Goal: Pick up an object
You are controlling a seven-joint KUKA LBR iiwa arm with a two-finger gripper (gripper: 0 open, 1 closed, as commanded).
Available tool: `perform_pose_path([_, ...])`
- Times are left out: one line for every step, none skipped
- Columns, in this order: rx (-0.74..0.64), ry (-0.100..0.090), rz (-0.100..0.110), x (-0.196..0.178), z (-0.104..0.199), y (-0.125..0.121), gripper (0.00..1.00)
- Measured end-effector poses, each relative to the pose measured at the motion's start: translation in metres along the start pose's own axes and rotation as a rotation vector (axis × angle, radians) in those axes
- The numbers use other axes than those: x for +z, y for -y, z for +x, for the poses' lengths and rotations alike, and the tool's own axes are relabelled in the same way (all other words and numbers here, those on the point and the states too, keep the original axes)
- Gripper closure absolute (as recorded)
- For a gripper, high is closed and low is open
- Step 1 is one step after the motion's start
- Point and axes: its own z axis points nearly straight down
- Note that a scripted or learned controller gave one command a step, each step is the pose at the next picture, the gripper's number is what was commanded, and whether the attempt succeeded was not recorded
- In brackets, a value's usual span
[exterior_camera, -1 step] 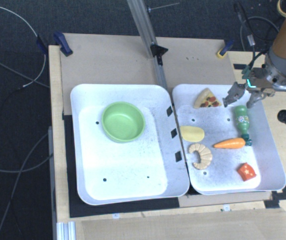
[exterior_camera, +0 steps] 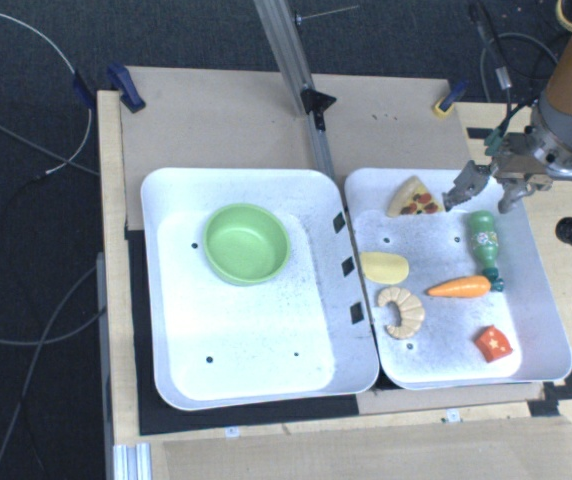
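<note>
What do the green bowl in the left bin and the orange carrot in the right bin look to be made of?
The round light-green bowl looks like moulded plastic: uniform colour, smooth matte walls, soft sheen. The orange carrot with a green tip also looks like plastic, a toy: flat even colour, smooth surface. Neither can be confirmed from this view.

Even, diffuse overhead lighting; the white bins read bright without harsh glare. Shadows are soft and short. Focus is slightly soft throughout, with mild graininess.

Two bins side by side on desk. Left bin: bowl near back edge. Right bin: pizza slice back-left corner, bottle right of it, lemon left edge, carrot centre, croissant before lemon, strawberry front-right.
</note>
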Motion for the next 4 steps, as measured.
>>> perform_pose_path([0.001,-0.001,0.01,0.065,0.0,-0.001,0.0])
perform_pose_path([0.001,-0.001,0.008,0.108,-0.002,0.002,0.0])
perform_pose_path([0.001,-0.002,0.01,0.162,-0.001,0.003,0.0])
perform_pose_path([0.001,-0.002,-0.001,0.145,0.0,0.0,1.0])
